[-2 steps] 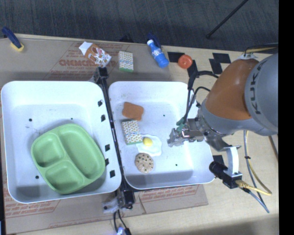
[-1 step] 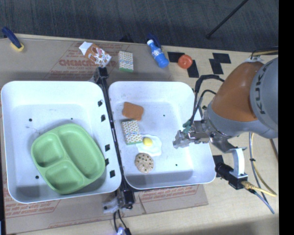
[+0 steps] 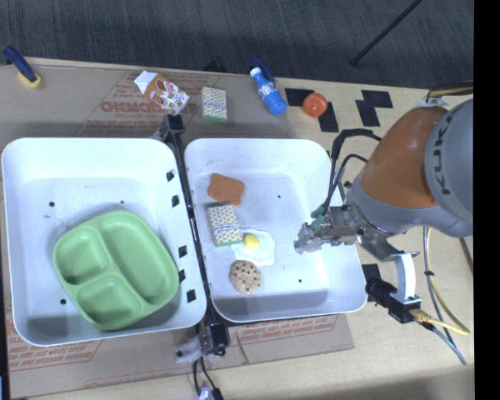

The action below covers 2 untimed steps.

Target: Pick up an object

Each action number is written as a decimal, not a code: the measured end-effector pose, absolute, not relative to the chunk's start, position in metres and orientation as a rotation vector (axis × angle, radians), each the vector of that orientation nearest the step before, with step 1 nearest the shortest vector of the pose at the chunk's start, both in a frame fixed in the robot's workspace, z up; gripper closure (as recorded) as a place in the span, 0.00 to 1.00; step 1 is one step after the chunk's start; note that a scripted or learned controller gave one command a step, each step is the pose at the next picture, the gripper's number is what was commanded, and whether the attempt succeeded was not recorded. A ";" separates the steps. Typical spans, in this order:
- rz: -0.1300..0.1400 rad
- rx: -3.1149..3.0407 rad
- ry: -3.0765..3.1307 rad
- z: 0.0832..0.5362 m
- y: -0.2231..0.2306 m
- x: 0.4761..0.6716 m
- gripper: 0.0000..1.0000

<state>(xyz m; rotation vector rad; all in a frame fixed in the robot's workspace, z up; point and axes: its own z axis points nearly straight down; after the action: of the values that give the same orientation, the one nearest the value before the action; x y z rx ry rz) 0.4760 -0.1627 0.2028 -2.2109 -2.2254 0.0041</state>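
Pick not started: hand (image 3: pixel 310 238) hovers in right bin (image 3: pixel 317 152), grip state indiscernible; egg (image 3: pixel 254 244) lies untouched.

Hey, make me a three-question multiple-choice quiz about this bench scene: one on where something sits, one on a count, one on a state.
1. Where does the green divided plate lie?
A. In the left bin
B. In the right bin
C. On the bench behind the bins

2. How many food items lie in the right bin?
A. Two
B. Four
C. Six

3. How does the blue bottle stand?
A. Upright in a bin
B. Lying on its side on the bench
C. Held by the arm

Answers:
1 A, the plate rests on the left bin's floor.
2 B, the toast, the cracker, the fried egg and the cookie.
3 B, it lies flat behind the right bin.
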 end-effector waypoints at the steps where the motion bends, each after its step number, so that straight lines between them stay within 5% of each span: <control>1: 0.001 -2.214 -2.229 0.210 -0.158 0.477 1.00; 2: 0.002 -2.212 -2.230 0.214 -0.144 0.477 1.00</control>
<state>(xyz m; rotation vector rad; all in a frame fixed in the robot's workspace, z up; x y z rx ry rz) 0.4771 -0.1436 0.2141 -2.2122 -2.2304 0.0016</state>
